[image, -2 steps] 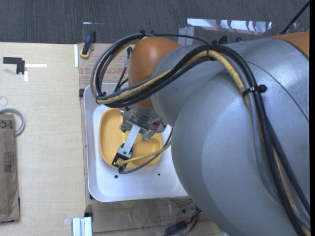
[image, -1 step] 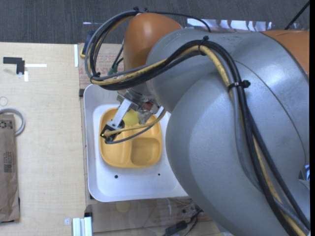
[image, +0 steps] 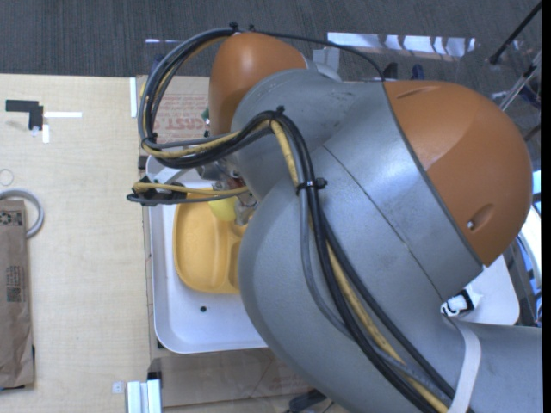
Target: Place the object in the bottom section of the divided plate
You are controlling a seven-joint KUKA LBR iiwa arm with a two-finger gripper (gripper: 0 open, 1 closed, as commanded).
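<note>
A yellow divided plate (image: 202, 248) lies in the left white bin (image: 185, 329); its left part shows, and the arm covers its right part. A brighter yellow bit (image: 222, 209) shows at the plate's top edge, just under the wrist; what it is I cannot tell. The gripper sits around (image: 231, 186), low over the plate's upper edge, mostly hidden by the grey and orange arm (image: 362, 231) and its black and yellow cables (image: 172, 192).
The arm's bulk covers the right bin and most of the left one. A wooden bench top (image: 77, 231) lies to the left with a brown paper bag (image: 15, 291) at its edge. A cardboard sheet (image: 182, 114) lies behind the bin.
</note>
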